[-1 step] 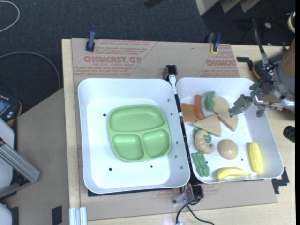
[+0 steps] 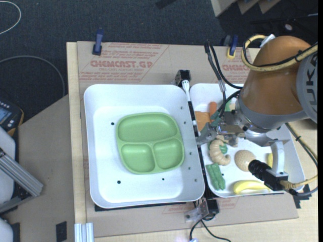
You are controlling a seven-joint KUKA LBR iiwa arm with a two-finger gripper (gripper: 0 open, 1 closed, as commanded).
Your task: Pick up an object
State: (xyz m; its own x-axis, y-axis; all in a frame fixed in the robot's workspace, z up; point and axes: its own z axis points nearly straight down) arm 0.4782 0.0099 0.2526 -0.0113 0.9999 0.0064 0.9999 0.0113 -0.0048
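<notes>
On the left we see a white bin (image 2: pixel 101 135) holding a green tray (image 2: pixel 150 142) with three compartments; nothing else lies in it. Just right of it, past the shared rims, the right bin (image 2: pixel 217 91) carries the things we might pick: an orange piece (image 2: pixel 202 119) near the top, a curled beige croissant (image 2: pixel 219 152) in the middle, a green pod (image 2: pixel 217 177) below it by the rim, a tan bun (image 2: pixel 244 159) just beside the croissant, and a banana (image 2: pixel 249 187) at the bottom edge.

The hand (image 2: pixel 223 131) hangs over the upper middle of this bin, just above the croissant, but the wrist hides too much for us to tell whether it is spread or closed, or grasping anything.

We judge the crowding to be the main risk: the croissant, bun and pod lie close together, so a descent could land between them and shove one aside. The croissant's curved back could also slip out. The bin rim and loose cables (image 2: pixel 217 72) nearby could snag.
</notes>
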